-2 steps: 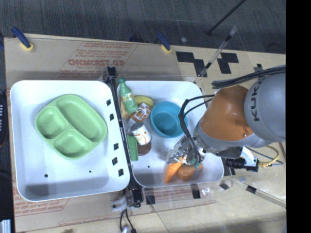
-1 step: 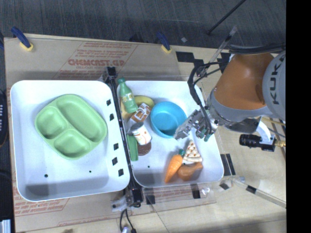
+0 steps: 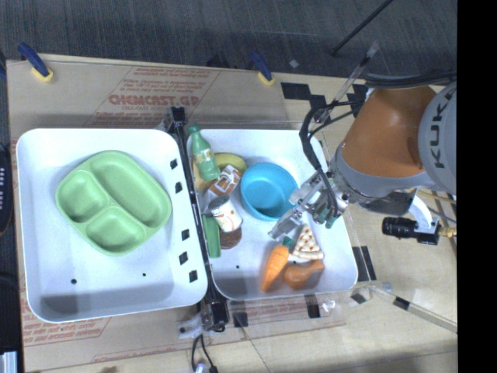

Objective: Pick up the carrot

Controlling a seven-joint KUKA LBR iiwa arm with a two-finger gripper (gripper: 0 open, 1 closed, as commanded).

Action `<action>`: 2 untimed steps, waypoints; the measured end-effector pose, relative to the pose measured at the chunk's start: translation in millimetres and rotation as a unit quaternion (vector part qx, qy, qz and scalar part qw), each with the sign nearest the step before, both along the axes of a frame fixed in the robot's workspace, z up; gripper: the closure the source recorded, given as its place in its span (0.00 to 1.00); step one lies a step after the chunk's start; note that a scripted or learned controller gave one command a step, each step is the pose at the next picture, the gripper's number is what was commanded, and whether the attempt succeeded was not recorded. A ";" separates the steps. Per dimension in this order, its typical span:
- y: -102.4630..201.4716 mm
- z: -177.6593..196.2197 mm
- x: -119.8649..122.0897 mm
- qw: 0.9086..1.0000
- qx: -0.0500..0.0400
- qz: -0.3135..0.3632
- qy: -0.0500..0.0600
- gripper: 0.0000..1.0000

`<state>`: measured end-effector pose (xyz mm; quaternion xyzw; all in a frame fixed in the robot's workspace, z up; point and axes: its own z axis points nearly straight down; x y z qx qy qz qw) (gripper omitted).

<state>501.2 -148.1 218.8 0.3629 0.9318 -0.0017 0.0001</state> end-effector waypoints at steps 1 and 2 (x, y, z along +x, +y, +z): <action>8.2 -125.8 -24.8 0.977 0.003 0.212 0.003 0.00; 8.4 -115.3 -23.1 0.976 0.002 0.216 0.003 1.00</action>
